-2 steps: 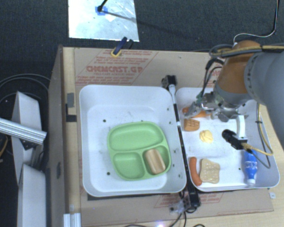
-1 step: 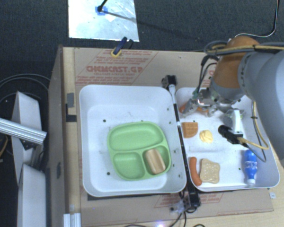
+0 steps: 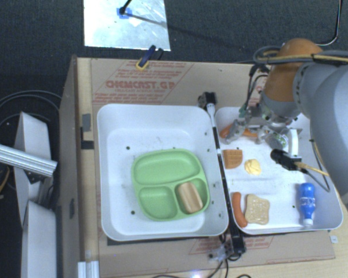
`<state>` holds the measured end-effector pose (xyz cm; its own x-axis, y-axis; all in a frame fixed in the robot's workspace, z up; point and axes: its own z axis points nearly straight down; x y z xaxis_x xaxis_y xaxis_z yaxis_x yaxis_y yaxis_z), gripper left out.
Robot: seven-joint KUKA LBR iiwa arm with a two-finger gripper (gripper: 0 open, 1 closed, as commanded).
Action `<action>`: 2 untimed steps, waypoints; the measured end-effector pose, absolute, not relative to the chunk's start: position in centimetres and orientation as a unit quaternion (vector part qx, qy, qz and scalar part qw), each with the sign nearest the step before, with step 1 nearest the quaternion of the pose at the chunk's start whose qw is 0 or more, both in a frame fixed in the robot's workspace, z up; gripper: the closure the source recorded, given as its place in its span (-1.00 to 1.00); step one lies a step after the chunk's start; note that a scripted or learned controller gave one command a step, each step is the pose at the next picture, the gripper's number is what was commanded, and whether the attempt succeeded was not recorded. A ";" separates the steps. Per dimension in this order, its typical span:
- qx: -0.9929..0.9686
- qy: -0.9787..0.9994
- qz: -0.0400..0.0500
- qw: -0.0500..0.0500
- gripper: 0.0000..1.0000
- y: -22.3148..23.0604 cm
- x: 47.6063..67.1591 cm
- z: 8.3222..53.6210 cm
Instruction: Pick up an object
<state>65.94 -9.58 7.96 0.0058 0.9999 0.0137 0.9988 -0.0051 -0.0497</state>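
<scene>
Camera view, hand (image 3: pixel 247 127) low in right bin (image 3: pixel 330 213), over orange carrot (image 3: pixel 225 132), finger state unclear

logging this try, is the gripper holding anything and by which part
Cannot be told: the gripper is low over the orange item at the right bin's far end.

We see two bins (image 3: pixel 113 155) of smooth white plastic, faintly glossy, resting on matt brown cardboard (image 3: pixel 145 80) printed in red. The green divided plate (image 3: pixel 162 172) looks like smooth matt plastic, and the blue bottle (image 3: pixel 306 203) like shiny plastic. Beyond the bench we make out dark, rough carpet (image 3: pixel 35 33) and a crinkled reflective foil sheet (image 3: pixel 126 16).
</scene>
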 end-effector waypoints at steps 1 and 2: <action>-0.710 -0.704 0.016 0.017 -1.00 -8.9 65.9 7.9; -0.708 -0.706 0.010 0.011 1.00 -8.7 66.3 9.2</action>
<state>66.26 -8.66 9.18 0.0026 1.0000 0.0019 0.9996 -0.0025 -0.0299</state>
